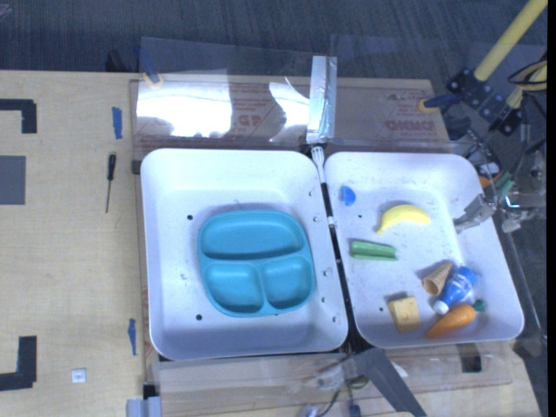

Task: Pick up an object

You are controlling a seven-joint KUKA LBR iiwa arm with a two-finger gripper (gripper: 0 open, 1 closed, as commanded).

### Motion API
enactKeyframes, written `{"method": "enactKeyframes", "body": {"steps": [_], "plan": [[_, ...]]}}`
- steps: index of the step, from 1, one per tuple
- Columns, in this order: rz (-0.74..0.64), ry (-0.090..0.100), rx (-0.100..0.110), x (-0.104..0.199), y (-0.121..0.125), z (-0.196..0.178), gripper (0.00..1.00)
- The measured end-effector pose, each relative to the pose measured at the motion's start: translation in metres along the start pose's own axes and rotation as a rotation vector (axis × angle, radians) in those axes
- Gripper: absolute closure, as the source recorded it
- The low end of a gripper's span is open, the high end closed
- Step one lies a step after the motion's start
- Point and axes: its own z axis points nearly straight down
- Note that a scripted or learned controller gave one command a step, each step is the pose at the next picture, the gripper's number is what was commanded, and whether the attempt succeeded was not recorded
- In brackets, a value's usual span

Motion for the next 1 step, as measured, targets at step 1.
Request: {"method": "enactKeyframes", "body": {"steps": [1], "plan": [[-0.146,0.003,0.006,0.0729,0.0225,0.1045,0.0]]}}
